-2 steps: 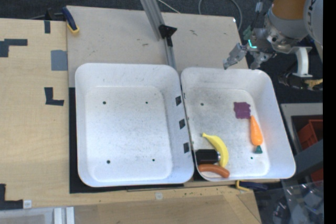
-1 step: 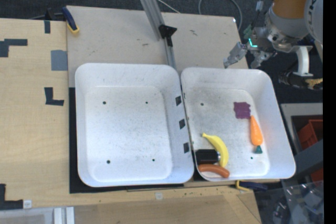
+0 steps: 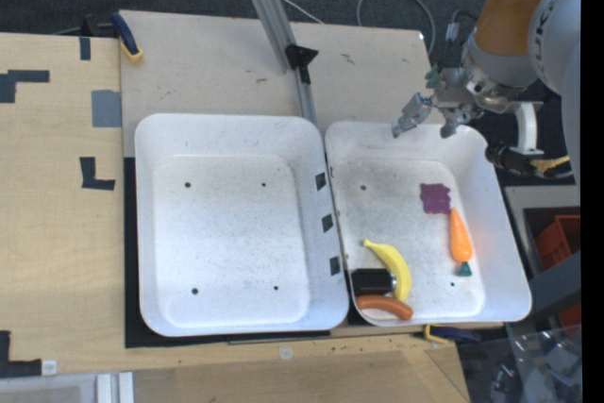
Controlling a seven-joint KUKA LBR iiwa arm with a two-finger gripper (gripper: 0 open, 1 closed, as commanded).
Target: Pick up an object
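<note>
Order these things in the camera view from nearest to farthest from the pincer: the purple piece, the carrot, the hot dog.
Measured from the pincer, at the right bin's far rim:
1. Purple piece, mid-bin, toward its right side.
2. Carrot, by the right wall.
3. Hot dog, at the near rim.

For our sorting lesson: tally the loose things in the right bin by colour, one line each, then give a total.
Yellow: 1, banana
Orange: 1, carrot
Purple: 1, purple piece
Black: 1, black block
Red-orange: 1, sausage
Total: 5
</note>
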